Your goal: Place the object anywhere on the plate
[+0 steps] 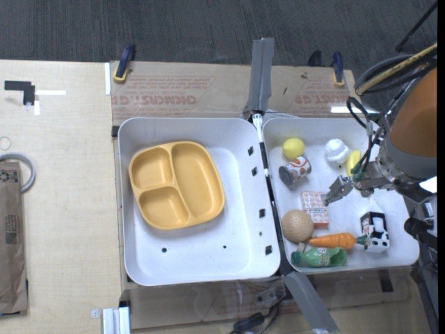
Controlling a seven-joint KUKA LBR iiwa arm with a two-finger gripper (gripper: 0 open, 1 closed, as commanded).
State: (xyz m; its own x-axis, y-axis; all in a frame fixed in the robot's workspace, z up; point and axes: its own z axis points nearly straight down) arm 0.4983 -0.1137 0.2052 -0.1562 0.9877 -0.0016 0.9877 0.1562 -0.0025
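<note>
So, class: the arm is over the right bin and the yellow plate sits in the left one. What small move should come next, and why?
Probably a short descent onto the small box. The gripper hangs just right of and above that box in the right bin, with nothing seen between its fingers, while the plate in the left bin holds no toy. Something must be picked up before any carry across.

Two white bins: left bin (139,256), right bin (403,259). One yellow three-compartment plate (177,184). One yellow ball (293,147). One carrot (334,241). One tan ball (297,225). One small can (295,171). One cow figure (375,232). One green packet (319,257).
</note>
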